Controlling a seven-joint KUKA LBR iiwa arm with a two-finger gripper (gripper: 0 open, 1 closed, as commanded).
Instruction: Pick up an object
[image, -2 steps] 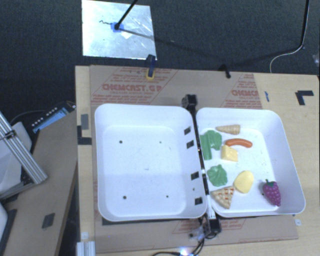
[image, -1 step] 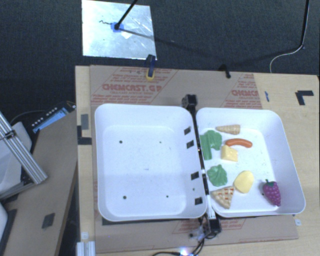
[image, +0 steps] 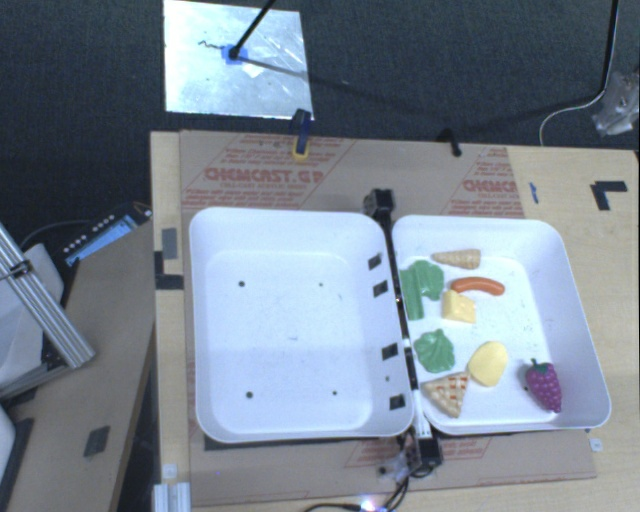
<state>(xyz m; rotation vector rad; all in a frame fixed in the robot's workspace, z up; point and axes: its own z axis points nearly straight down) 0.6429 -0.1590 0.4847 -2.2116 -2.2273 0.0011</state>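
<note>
The things to pick from all lie in the right bin (image: 560, 250): a purple grape bunch (image: 542, 385) at the near right, a yellow lemon (image: 488, 363) just left of it, a waffle-patterned wedge (image: 446, 392) at the near left, two green leafy pieces (image: 434, 350) (image: 421, 281) along the left wall, a cheese block (image: 459, 307) in the middle, a sausage (image: 478, 287) just beyond it, and a tan cone-shaped piece (image: 456, 259) at the far end. The left bin (image: 215, 240) sits against it, joined along a dark hinge strip (image: 398, 300). Judging by this, the task is at its start: nothing is lifted. The next move calls for choosing one piece, likely the grape bunch or the sausage, each lying a little apart from its neighbours, and coming down over it from the right.
</note>
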